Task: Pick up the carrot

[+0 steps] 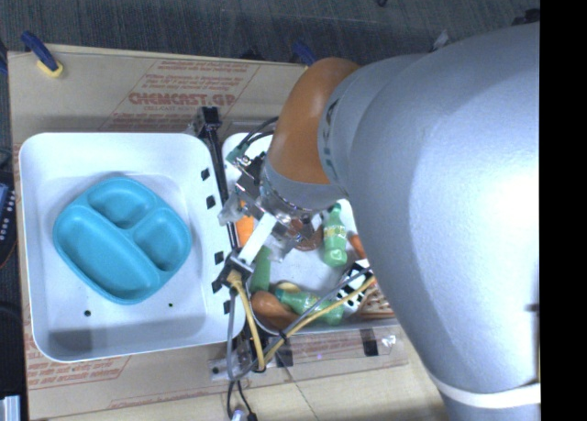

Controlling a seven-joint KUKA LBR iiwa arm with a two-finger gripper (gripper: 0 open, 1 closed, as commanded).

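Gripper (246, 243) sits low in right bin (240, 146), jaw state can't tell, carrot (245, 226) just beside its tip among 2 green pieces (334, 245); best to center on orange before closing.

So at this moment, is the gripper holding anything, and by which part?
Cannot be told. The grey arm with the orange band covers most of the right white bin, and the gripper sits low among the items, near something orange.

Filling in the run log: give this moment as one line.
arm: over right bin | tool: low among items | carrot: beside tool, grasp unconfirmed | left bin: blue tray
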